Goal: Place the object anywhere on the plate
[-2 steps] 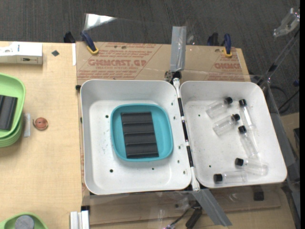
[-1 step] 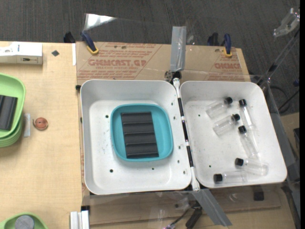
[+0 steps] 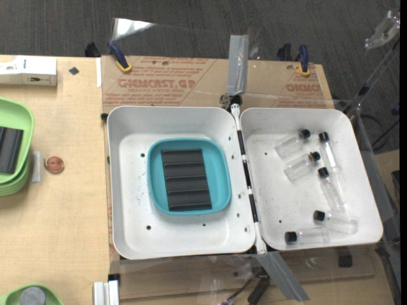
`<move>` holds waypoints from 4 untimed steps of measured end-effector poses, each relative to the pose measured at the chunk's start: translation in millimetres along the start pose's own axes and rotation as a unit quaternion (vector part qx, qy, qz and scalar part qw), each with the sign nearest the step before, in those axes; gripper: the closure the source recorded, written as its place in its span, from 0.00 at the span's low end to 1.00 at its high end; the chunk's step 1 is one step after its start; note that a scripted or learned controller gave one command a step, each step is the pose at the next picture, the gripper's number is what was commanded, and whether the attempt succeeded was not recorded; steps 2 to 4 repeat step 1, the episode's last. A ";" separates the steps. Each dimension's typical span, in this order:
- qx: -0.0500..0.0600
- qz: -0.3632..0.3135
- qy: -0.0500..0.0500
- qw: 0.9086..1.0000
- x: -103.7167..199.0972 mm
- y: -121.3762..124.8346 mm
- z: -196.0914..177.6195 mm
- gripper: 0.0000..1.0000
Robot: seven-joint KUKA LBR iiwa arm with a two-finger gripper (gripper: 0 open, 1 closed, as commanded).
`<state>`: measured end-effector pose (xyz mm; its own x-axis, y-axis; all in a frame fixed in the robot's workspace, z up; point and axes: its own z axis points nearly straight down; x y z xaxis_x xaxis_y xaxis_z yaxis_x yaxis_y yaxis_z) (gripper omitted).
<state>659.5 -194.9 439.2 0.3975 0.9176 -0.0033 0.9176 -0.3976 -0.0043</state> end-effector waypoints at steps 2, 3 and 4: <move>0.000 0.000 0.000 1.000 0.0 0.0 0.0 0.00; 0.000 0.000 0.000 1.000 0.0 0.0 0.0 0.00; 0.000 0.000 0.000 1.000 0.0 0.0 0.0 0.00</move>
